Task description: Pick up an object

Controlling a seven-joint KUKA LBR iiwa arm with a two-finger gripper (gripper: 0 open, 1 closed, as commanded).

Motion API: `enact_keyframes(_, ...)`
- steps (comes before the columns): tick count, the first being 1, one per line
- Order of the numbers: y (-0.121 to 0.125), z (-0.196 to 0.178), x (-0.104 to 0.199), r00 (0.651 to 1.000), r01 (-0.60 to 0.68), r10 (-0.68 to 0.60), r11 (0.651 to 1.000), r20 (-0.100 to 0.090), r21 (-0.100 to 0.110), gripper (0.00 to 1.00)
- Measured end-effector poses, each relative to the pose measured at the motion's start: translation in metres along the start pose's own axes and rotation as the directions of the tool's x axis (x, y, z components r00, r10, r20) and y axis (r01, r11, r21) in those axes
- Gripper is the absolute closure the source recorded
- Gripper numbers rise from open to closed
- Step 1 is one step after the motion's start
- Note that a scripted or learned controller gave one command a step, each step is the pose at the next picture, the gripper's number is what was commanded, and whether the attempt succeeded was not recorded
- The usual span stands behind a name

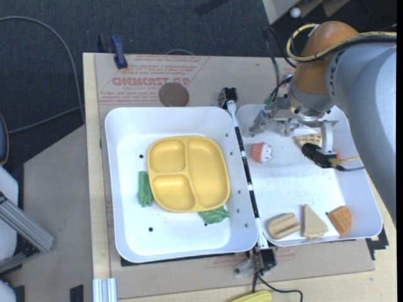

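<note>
- White bins sit side by side on the bench: the left bin (126, 231) and the right bin (296, 200), their rims touching down the middle.
- Grey arm (371, 93), orange band (318, 58) above the wrist, reaches in from the right and hangs over the far end of the right bin.
- Its gripper (283, 123) points down near the bin's far-left corner; from where I stand I cannot tell whether it is released or clenched, and nothing shows as grasped.
- Closest to it is a small red-and-white piece (261, 152), lying on the bin floor just beside the gripper, on the near-left side, apart from it.
- Along the near rim of the right bin lie a tan roll (281, 224), a pale wedge (312, 223) and an orange waffle-like piece (340, 219), side by side and well apart from the gripper.
- In the left bin a yellow divided plate (187, 172) lies flat, with a green leaf (145, 189) at its left edge and another green piece (215, 216) poking out under its near edge.
- Beyond the left bin a brown disc (174, 95) rests on cardboard (145, 80).
</note>
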State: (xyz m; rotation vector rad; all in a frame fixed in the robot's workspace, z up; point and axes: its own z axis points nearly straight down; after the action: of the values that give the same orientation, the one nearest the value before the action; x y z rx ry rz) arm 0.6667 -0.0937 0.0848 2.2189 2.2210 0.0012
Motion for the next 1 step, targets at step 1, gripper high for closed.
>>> enact_keyframes(1, -0.0135, -0.0002, -0.0035, 1.0, -0.001, 0.001, 1.0, -0.001, 0.004, 0.0)
